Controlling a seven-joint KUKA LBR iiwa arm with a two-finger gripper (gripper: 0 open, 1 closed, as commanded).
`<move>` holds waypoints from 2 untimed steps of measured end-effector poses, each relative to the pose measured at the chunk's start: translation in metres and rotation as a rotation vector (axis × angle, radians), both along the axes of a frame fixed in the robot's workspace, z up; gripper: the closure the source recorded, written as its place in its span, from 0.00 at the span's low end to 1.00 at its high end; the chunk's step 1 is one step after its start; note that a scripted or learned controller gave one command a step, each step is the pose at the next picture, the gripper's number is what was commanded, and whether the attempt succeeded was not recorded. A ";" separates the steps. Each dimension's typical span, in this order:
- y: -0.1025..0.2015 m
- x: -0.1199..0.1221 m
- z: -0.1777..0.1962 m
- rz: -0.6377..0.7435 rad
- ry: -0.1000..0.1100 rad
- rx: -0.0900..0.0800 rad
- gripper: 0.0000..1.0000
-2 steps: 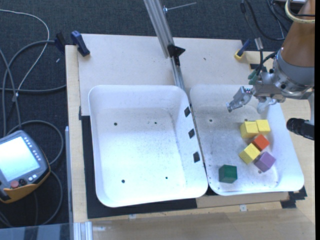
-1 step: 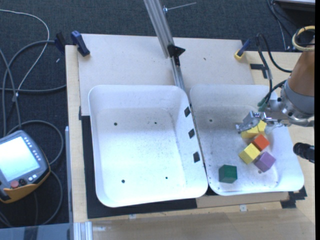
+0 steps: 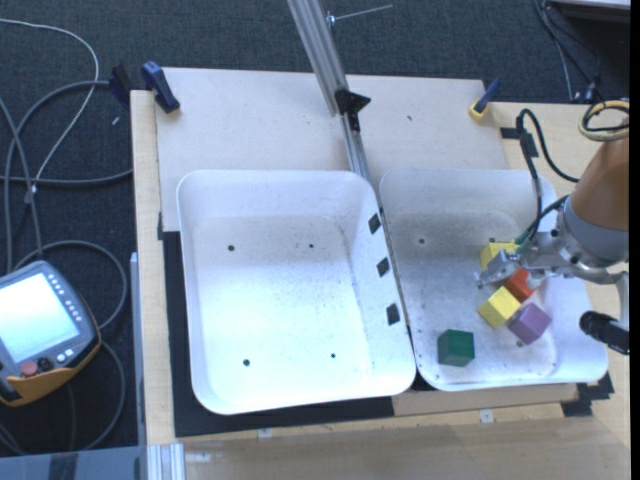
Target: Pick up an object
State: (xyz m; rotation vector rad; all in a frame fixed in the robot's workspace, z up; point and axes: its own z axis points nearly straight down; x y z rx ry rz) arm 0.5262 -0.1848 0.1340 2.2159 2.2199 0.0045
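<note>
Camera view is looking down on a pale wooden table (image 3: 250,118) where we are seeing two shallow white plastic bins sitting side by side. Our grey arm with its orange band (image 3: 608,193) is reaching in from the right, and the metal claw (image 3: 512,268) is hanging low over the right bin (image 3: 440,218), right among a small cluster of blocks. We cannot tell how far the claw is open, nor whether it has hold of anything, since the blocks are crowding around its tip.

In that cluster, a small yellow block (image 3: 494,253) is lying just left of the claw, an orange-red block (image 3: 517,285) is sitting directly under it, a larger yellow cube (image 3: 499,308) is resting just below that, and a purple cube (image 3: 531,321) is touching the yellow cube on its right. A dark green cube (image 3: 456,347) is sitting apart, nearer the bin's front edge.

The left bin (image 3: 280,288) is showing only dark speckles on its floor. A slanted aluminium pole (image 3: 315,38) is crossing the table from above. At far left, a grey and orange handheld control pendant (image 3: 40,333) is lying on the dark carpet among cables; we are finding no readable writing on it or anywhere else.
</note>
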 end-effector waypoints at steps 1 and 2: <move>-0.009 -0.009 -0.006 0.003 -0.013 -0.007 0.00; -0.011 -0.011 -0.006 0.001 -0.014 -0.009 0.00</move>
